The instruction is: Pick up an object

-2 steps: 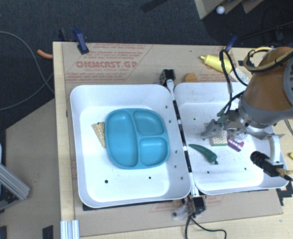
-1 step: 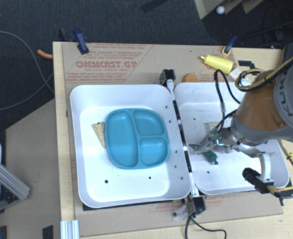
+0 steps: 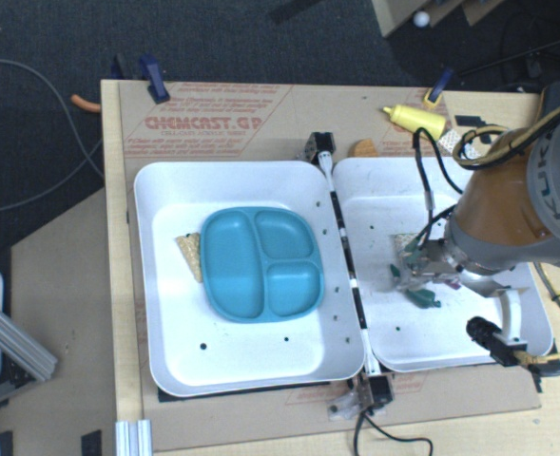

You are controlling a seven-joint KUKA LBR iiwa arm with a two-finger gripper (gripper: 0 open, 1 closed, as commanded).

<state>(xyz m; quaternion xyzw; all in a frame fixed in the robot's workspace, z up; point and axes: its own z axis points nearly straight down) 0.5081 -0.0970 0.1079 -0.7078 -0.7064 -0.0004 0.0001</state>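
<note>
My gripper (image 3: 415, 274) hangs low over the middle of the right bin (image 3: 394, 350), under the orange-banded wrist. A small dark green object (image 3: 423, 298) lies on the bin floor just below and in front of the gripper, touching or nearly touching it. A tan scrap (image 3: 403, 244) peeks out behind the gripper. In the left bin (image 3: 165, 350) a blue divided plate (image 3: 260, 262) lies flat, with a tan speckled piece (image 3: 189, 249) tucked against its left edge.
A yellow object (image 3: 415, 117) and a small brown lump (image 3: 362, 147) rest on the board behind the right bin. Blue clamps (image 3: 153, 79) hold the board's far edge. The arm covers the right bin's right side.
</note>
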